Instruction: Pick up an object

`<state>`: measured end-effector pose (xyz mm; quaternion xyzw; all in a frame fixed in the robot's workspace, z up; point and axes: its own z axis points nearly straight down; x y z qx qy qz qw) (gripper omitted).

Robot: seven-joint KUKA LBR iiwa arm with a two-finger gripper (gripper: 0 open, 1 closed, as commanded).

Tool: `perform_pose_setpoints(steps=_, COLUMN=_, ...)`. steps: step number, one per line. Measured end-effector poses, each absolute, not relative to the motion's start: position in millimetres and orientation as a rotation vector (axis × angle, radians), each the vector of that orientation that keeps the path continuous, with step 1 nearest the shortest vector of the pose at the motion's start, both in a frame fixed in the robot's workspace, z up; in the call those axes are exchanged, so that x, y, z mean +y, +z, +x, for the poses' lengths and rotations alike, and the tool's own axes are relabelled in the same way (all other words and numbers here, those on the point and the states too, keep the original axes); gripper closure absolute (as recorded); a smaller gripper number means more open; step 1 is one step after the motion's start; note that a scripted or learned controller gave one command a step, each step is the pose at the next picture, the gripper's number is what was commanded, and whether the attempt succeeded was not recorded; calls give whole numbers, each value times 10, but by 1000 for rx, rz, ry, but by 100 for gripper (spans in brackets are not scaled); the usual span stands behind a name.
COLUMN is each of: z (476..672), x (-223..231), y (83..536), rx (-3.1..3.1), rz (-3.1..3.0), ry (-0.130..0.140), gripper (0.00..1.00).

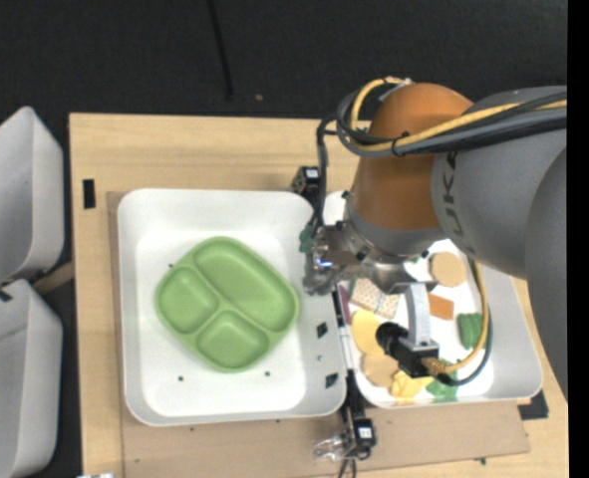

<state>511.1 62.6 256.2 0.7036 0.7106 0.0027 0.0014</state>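
Grey arm with orange band [414, 167] fills right of frame over the right white bin [518, 366]. We can't tell the fingers' state. Green divided plastic plate [226, 302] is centre-left; small food toys [399, 366] lower right. We'd descend squarely on one toy.

- My arm [513, 182] comes in from the right side of the camera view, thick grey link crossing the upper right.
- Orange band [409, 162] sits above my wrist, facing the camera, so I am pointing steeply down.
- Yellow and black cables [374, 118] loop over the top of the orange band; one more yellow cable curves down my right flank.
- Grey wrist flange [374, 252] is below the band, with small dark fittings on its left edge.
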Motion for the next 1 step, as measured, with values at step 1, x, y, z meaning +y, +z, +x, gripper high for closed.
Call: perform_pose_setpoints(steps=1, z=5106, x=569, y=2641, rx=2228, rz=2214, ry=1, gripper=100)
